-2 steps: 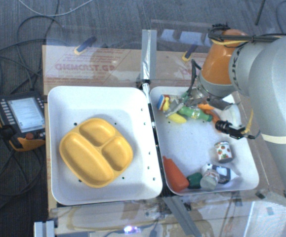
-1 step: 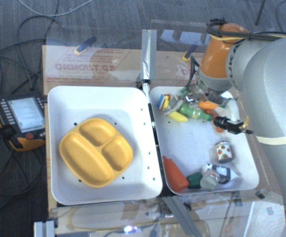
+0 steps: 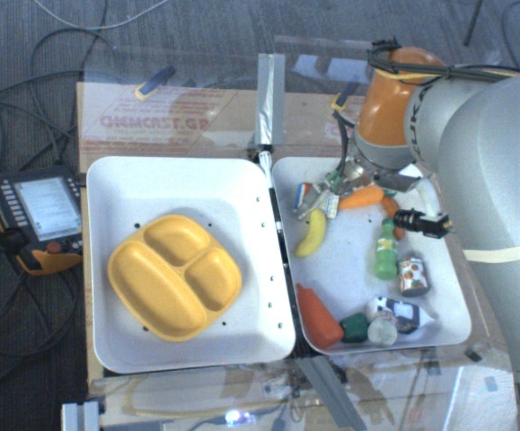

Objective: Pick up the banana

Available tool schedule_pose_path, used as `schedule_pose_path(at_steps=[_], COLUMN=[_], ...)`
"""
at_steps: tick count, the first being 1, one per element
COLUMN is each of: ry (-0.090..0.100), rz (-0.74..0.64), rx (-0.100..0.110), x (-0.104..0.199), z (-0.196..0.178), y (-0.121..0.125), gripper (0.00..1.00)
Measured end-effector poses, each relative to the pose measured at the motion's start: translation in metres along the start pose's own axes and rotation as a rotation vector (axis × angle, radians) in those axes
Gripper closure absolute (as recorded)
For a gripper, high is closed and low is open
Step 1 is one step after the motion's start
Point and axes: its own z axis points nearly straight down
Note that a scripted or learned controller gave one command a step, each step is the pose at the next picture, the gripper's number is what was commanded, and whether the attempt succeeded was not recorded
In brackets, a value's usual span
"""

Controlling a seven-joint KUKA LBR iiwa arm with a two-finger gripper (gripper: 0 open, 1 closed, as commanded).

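The yellow banana [image 3: 312,233] lies in the right bin [image 3: 439,323], near its left wall, pointing up and slightly right. My gripper [image 3: 331,197] hangs below the orange wrist band, just above and right of the banana's upper tip, with its fingers down among small objects at the bin's back. Nothing shows plainly between the fingers, and the banana rests on the bin floor.
An orange carrot [image 3: 362,197] lies beside the gripper. A green bottle [image 3: 385,251], a small box [image 3: 411,277], a red-orange piece [image 3: 318,316], a dark green item [image 3: 354,328] and a white toy [image 3: 394,314] share the right bin. The left bin [image 3: 116,187] holds a yellow divided plate [image 3: 175,275].
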Motion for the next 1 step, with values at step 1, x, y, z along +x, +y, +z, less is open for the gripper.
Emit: schedule_pose_path(at_steps=[1], ry=[0.000], rz=[-0.004], rx=[0.008], x=[-0.0001], z=[-0.0099], y=[-0.0014], gripper=[1.00])
